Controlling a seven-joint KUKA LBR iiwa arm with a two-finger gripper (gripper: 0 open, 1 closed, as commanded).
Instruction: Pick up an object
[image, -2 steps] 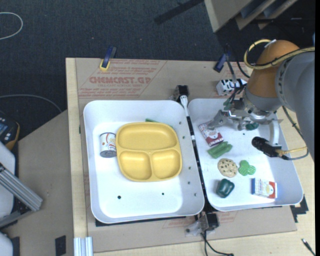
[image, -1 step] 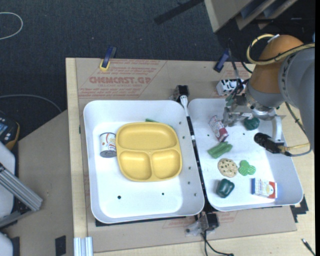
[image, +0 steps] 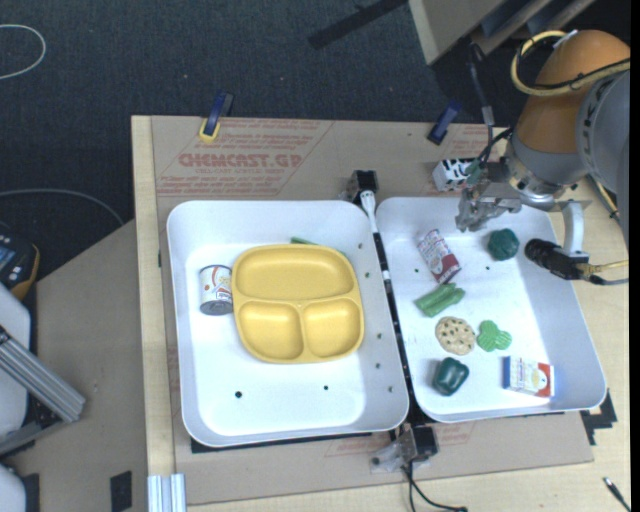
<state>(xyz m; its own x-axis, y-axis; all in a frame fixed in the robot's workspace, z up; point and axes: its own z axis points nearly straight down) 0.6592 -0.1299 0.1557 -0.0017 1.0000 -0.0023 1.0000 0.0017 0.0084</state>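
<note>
- Hovering over the far corner of the right bin (image: 575, 330), the hand (image: 480, 212) hangs low above the white floor, with nothing visible between its fingers; how far apart they stand cannot be told from this slant.
- Closest to it is a small dark green rounded piece (image: 502, 243), just beside the hand toward the arm's side, and a red-and-white packet (image: 437, 254) lying near on the other side.
- Further down the same bin lie a green pea pod (image: 438, 298), a cookie (image: 455, 335), a light green leafy piece (image: 493, 336), a dark green pepper (image: 450, 376) and a small carton (image: 526, 376).
- All look like toy food: light, stiff plastic, probably smooth and liable to slide or roll on the slick bin floor.
- The rounded green piece likely suits a pinch across its middle, taken squarely so it does not squirt out.
- The packet looks flat and slightly crinkled; its narrow sides seem the better hold.
- The left bin (image: 190, 330) bears a yellow divided plate (image: 297, 300) and a small can (image: 214, 290) touching its edge, well apart from the hand.
</note>
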